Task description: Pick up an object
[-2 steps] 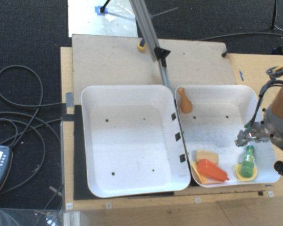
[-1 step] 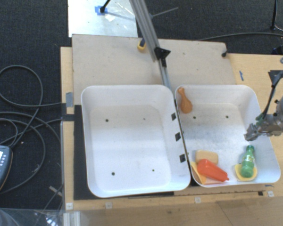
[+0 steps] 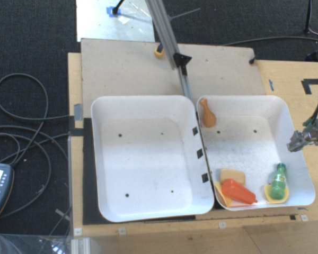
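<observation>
Camera view: gripper point(image 3: 297, 143), finger state indeterminate, sits at the right bin's point(image 3: 286, 110) right edge, above the green bottle point(image 3: 278, 180).

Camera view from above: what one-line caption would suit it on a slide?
Gripper hovers at the right bin's edge above a green bottle, orange carrot and brown drumstick; left bin alongside.

One camera looks down at a slant from above the bench point(image 3: 148, 73), set well back so both bins fit the frame with dark floor point(image 3: 32, 36) around them. The left bin point(image 3: 143, 107) sits near centre, the right bin point(image 3: 286, 115) toward the frame's right. The bench's far edge lies toward the top, its near edge along the bottom. The arm point(image 3: 307, 139) enters at the right edge.
</observation>
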Tool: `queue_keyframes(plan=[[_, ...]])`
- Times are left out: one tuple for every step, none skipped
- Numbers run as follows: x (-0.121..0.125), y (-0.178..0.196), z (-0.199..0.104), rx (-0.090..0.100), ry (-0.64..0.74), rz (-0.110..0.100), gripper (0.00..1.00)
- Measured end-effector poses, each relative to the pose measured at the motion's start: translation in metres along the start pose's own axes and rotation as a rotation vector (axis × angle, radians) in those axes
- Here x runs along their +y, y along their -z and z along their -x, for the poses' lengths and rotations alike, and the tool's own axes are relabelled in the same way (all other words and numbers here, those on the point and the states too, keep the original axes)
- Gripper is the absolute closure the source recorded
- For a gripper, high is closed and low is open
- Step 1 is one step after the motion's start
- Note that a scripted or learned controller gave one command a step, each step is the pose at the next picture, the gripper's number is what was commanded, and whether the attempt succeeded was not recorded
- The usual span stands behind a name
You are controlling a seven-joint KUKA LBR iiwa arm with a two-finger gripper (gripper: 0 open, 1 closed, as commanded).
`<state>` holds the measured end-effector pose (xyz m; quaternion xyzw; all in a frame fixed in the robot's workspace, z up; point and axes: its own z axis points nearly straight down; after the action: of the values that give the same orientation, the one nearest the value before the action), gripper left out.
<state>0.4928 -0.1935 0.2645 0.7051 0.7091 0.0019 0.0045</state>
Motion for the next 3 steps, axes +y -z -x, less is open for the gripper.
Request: queue_keyframes(plan=[[0.019, -0.012, -0.054, 0.006, 0.005, -0.007, 1.0], [0.035, -0.021, -0.097, 0.005, 0.004, -0.008, 1.0], [0.064, -0.014, -0.146, 0.006, 0.006, -0.004, 1.0]])
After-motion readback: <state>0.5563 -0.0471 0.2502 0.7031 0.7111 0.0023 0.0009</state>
